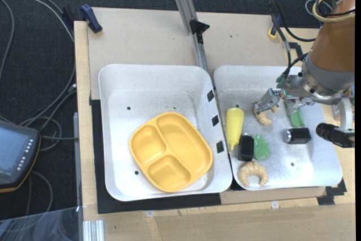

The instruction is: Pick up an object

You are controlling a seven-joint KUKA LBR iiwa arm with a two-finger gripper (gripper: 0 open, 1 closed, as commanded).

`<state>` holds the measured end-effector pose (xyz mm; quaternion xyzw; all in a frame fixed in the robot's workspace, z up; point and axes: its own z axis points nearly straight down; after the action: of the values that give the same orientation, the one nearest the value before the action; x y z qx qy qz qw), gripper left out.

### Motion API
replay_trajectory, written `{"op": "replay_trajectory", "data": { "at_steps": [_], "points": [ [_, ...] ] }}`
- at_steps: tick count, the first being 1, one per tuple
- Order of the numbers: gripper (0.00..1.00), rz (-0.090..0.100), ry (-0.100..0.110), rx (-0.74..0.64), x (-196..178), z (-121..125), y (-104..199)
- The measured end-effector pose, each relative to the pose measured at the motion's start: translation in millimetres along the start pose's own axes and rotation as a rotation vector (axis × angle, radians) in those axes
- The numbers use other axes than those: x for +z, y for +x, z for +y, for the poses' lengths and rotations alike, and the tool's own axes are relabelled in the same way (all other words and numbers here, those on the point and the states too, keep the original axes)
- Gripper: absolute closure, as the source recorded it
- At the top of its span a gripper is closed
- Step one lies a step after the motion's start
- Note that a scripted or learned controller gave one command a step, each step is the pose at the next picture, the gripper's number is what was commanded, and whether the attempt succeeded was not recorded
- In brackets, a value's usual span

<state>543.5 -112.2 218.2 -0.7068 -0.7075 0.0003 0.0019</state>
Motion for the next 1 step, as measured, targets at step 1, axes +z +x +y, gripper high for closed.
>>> {"op": "replay_trajectory", "data": {
  "at_steps": [1],
  "points": [
    [0.00,0.000,-0.001,0.000,0.0,0.1,-0.1]
  ]
}}
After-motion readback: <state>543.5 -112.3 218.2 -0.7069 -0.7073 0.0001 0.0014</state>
